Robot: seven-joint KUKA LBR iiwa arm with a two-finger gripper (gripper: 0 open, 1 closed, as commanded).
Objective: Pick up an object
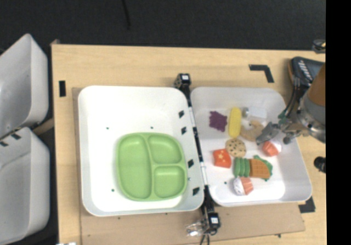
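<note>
The claw (272, 138) hovers beside the red toy (270, 148), its grip impossible to tell; next, it probably must descend and close.

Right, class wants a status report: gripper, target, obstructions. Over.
Gripper low in right bin, beside orange-red toy. Nothing seen held. Cookie, corn close by.

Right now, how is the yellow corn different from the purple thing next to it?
The yellow corn is long and smooth-sided, standing lengthwise up the bin; the purple thing is shorter, squat and ragged-edged. The corn is bright yellow, the purple thing dark. The corn lies nearer the claw, the purple thing nearer the divider. Both lie loose in the right bin, side by side.
</note>
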